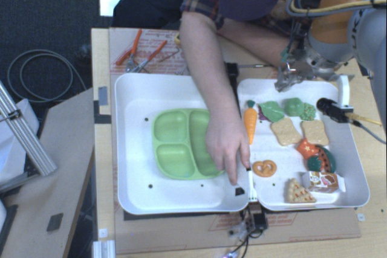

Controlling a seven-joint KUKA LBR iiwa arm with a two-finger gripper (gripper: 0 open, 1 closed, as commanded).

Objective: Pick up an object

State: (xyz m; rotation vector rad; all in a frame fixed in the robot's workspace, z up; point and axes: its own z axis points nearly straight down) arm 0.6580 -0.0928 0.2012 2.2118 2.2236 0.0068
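My gripper (pixel 286 78) hangs over the far edge of the right bin (pixel 357 181), above its back left corner, with nothing seen in it. Toy foods lie in that bin: an orange carrot (pixel 250 125), a green leaf (pixel 272 110), a green broccoli piece (pixel 298 108), two toast slices (pixel 285 131) (pixel 315 132), a pretzel (pixel 264 168), a pizza slice (pixel 299 191), a watermelon wedge (pixel 321 160) and a small packet (pixel 323 181). The nearest items to the gripper are the leaf and the broccoli, just in front of it.
A person's arm (pixel 211 81) reaches down from the top across the left bin (pixel 130 148), hand at its front right corner. A green divided plate (pixel 178 145) lies in that bin, and a small black piece (pixel 239 191) by the fingers. Orange-handled pliers (pixel 142 51) lie behind.
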